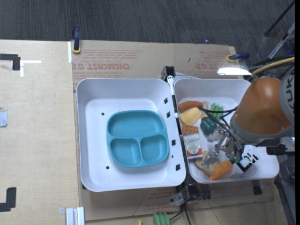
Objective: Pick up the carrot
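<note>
**Closing on the carrot in the right bin**

The carrot (221,169) lies near the front wall of the right bin (262,171), its thick end toward 2 o'clock and its tip toward 8 o'clock. The claw (219,154) hangs just above it, at about 12 o'clock from the carrot, under the orange band (261,108) of the arm. Whether the claw is spread or pressed together cannot be told here; wrist hardware and cables cover it, and nothing is seen pinched.

A tan food piece (205,161) touches or nearly touches the carrot at 9 o'clock, and a small card (192,142) lies beyond it at 10 o'clock. A yellow piece (190,115) and a dark green one (208,125) sit well apart toward 11 o'clock. The left bin (89,139) holds a blue divided plate (138,138).

A good grasp would probably straddle the carrot across its width at mid-length, clear of the tan piece, and descend straight before closing.
</note>
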{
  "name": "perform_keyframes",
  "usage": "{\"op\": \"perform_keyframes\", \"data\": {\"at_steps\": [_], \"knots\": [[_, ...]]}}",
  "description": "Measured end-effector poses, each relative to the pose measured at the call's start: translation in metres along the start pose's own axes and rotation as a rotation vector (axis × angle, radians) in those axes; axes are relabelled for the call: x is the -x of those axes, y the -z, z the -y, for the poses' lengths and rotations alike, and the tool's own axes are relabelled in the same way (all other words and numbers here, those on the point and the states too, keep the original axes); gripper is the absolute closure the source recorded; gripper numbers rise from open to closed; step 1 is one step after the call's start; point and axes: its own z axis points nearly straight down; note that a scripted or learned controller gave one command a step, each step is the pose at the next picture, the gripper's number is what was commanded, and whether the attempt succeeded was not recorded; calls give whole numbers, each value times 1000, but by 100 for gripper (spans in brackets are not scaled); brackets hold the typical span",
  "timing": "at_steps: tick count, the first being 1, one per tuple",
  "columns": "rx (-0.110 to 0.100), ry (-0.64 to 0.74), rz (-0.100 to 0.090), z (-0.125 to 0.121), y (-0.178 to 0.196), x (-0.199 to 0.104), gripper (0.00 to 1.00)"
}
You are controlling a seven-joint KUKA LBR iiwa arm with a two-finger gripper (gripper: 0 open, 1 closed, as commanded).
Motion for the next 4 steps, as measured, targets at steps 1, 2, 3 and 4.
{"op": "perform_keyframes", "data": {"at_steps": [1, 2, 3, 4], "knots": [[2, 411, -13, 0, -12, -5, 0], [4, 403, -8, -1, -2, -2, 100], [4, 586, -15, 22, -11, 6, 100], [2, 593, -14, 37, 133, 21, 100]]}}
